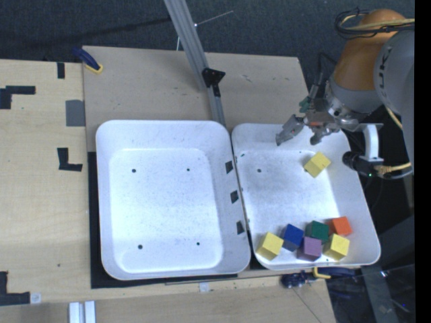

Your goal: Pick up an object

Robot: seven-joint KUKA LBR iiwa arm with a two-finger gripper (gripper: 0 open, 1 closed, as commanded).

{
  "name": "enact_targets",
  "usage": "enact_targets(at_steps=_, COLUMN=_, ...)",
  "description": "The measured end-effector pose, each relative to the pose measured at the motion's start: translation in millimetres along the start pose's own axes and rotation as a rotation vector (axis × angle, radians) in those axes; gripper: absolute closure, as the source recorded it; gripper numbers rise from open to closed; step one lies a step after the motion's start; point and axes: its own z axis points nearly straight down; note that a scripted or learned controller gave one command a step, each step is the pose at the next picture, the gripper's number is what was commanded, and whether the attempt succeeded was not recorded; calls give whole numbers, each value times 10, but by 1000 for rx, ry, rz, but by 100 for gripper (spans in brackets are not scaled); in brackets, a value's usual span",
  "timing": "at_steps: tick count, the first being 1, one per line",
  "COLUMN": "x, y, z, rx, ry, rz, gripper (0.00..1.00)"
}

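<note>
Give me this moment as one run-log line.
gripper: open, nothing held | position: over right bin far edge | nearest: lone yellow cube | left bin

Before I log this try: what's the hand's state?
Hand: open, holding nothing, above the right bin.

Arm (377, 59) cut off by right edge above wrist. Purple cube (312, 247) partly hidden behind neighbours. Counter (40, 133) cropped at left edge.
</note>
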Motion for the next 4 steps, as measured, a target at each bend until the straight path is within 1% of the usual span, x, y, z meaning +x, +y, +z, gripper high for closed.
enact_targets(at_steps=1, x=-1, y=0, z=0, rx=0, ry=-1, rz=0, gripper=0)
enact_targets(at_steps=2, x=-99, y=-33, z=544, rx=6, ry=-2, rz=1, gripper=0)
enact_targets(at_steps=3, x=-90, y=-48, z=1089, rx=6, ry=-1, rz=0, gripper=0)
enact_targets(at_steps=4, x=-84, y=-33, z=953, rx=1, ry=-1, rz=-2, gripper=100)
